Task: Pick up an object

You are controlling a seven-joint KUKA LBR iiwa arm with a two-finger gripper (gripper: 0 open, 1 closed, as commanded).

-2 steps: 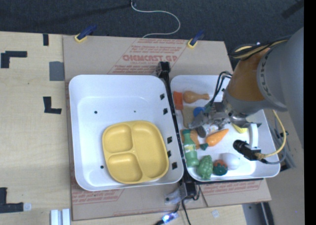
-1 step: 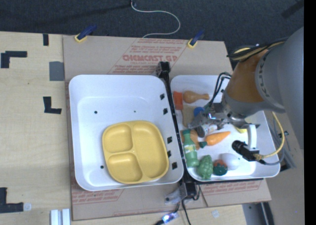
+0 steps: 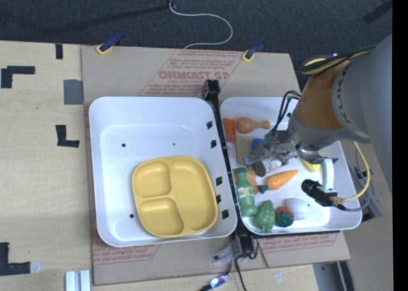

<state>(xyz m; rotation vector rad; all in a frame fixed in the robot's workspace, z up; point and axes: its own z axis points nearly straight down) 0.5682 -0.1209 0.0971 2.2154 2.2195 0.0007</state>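
Claw (image 3: 266,157): low inside the right bin, over the cluttered middle of it; the arm's wrist hides the tips, so cannot tell whether anything is grasped
Arm (image 3: 331,101): grey with an orange band, enters from the right and bends down over the right bin
Right bin (image 3: 347,219): shallow, white, holds a heap of small toys
Orange carrot (image 3: 282,179): lies just near-right of the claw, tilted, close to it; contact cannot be judged
Tan bottle-shaped toy (image 3: 250,124): at the far side of the right bin, lying on its side, apart from the claw
Green pieces (image 3: 245,194): along the left wall of the right bin, near side; a leafy green toy (image 3: 265,215) sits beside them at the near edge
White egg-shaped toy (image 3: 297,207): near edge of the right bin, right of the leafy green toy
Yellow item (image 3: 311,165): small, right of the carrot, partly covered by the arm
Left bin (image 3: 127,117): white, touching the right bin along a black-clipped seam
Yellow divided plate (image 3: 174,195): three compartments, rests in the near-right part of the left bin
Desk (image 3: 38,175): pale wood with black marks, cardboard sheet under both bins
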